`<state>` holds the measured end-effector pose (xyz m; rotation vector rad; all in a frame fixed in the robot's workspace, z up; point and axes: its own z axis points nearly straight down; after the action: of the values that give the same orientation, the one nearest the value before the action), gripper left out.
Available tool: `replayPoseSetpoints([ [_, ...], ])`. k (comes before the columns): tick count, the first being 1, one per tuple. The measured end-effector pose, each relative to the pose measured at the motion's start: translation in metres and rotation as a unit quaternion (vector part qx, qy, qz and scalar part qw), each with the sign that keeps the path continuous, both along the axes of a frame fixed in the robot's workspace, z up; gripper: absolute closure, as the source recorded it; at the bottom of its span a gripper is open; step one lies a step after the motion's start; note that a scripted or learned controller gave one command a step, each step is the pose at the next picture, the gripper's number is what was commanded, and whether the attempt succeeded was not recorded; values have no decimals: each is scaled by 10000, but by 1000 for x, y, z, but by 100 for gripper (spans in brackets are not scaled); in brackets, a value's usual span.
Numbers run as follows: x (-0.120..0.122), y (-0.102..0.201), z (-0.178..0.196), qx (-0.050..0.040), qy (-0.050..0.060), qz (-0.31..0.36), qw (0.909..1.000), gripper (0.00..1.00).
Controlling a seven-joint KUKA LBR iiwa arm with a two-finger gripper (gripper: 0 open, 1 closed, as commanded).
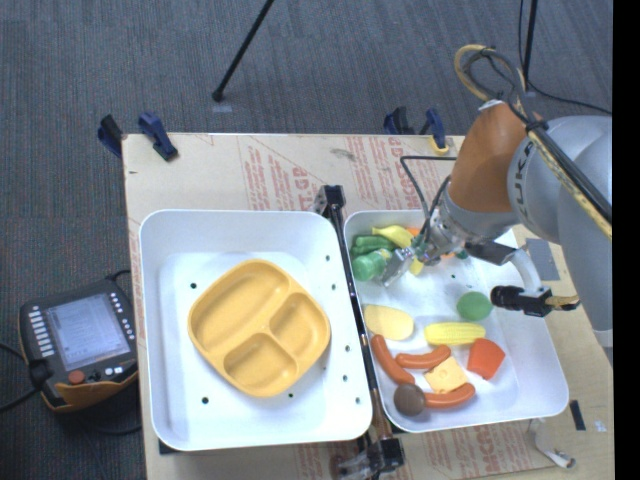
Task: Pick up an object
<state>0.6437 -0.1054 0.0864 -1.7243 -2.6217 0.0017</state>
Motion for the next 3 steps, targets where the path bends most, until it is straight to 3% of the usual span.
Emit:
replayPoseSetpoints([
  [1, 0, -1, 9, 1, 9, -14, 10000, 100],
  [2, -15, 50, 160, -3, -25, 641, 9979, 100],
  [3, -64, 70, 274, 3, -15, 2761, 9611, 100],
])
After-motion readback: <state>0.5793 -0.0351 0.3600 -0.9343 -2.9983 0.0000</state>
